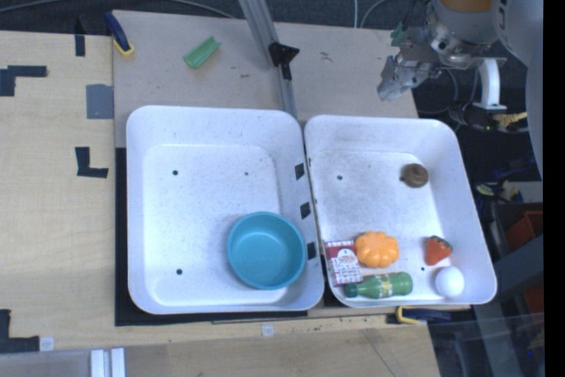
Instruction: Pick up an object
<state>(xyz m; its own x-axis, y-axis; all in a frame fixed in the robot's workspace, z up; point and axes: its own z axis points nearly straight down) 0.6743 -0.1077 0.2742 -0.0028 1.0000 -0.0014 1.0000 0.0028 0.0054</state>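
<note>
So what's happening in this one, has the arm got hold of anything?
Nothing is between the gripper's ends that I can see. It hovers above the bench past the far rim of the right bin. That bin holds a brown ball, orange pumpkin, strawberry, white egg, green bottle and a small red packet. The left bin holds a blue bowl.

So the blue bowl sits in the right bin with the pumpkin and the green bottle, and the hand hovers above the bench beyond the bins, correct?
Not quite. The camera view shows the blue bowl in the left bin, alone. The pumpkin and green bottle lie in the right bin, and the hand does hover beyond the bins.
</note>
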